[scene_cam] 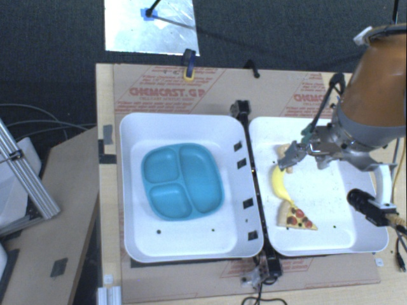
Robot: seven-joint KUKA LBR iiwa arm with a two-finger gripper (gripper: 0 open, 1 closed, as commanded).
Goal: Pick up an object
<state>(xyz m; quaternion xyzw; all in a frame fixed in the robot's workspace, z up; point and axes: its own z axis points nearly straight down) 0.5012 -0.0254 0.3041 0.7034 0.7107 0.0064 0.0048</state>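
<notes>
Nearest us, we see the left bin (137, 234) holding a blue divided plate (182, 181); the right bin (331, 234) holds a banana (280, 184) and pizza slice (295, 216). Our gripper (287, 159) hovers just above the banana.

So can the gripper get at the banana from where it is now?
Probably yes. The gripper hangs in the right bin just above the banana's upper end, with nothing lying over the fruit; the pizza slice sits at its lower end only.
</notes>
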